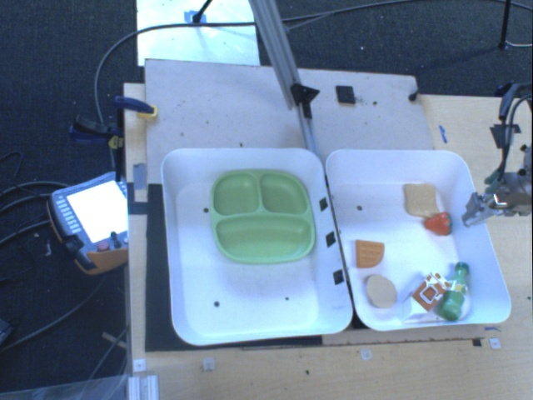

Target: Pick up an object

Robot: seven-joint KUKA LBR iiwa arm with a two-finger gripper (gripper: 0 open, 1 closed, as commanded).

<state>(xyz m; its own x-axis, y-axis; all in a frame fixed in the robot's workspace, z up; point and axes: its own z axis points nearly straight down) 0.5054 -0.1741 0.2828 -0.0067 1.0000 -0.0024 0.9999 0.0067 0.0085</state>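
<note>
The tabletop (pixel 250 111) is the largest thing, a pale board with a light wooden part on the right. On it two shallow white bins sit side by side and touch along their inner edges. The left bin (pixel 200 307) carries a green plate (pixel 263 217) with three compartments; the plate lies flat in the upper middle part of this bin.

The right bin (pixel 375 182) holds all the small objects. A beige slice like bread (pixel 420 198) lies near the upper right part, and a small red piece (pixel 439 223) is just beside it, below and to the right. An orange wedge (pixel 370 252) lies near the left wall of this bin. A round tan disc (pixel 381 291) is below the wedge. In the lower right corner a green bottle (pixel 453 294) lies tilted, and it touches a small packet with an orange and white pattern (pixel 430 292).

The arm comes in from the right edge. Its claw (pixel 481 209) hangs over the right rim of the right bin, near the red piece but apart from it. Nothing is between its fingers. I cannot tell if the fingers are spread or pressed together, because they are small and blurred.

Left of the tabletop, on the dark floor, a handheld device with a bright screen (pixel 90 215) lies among cables.
</note>
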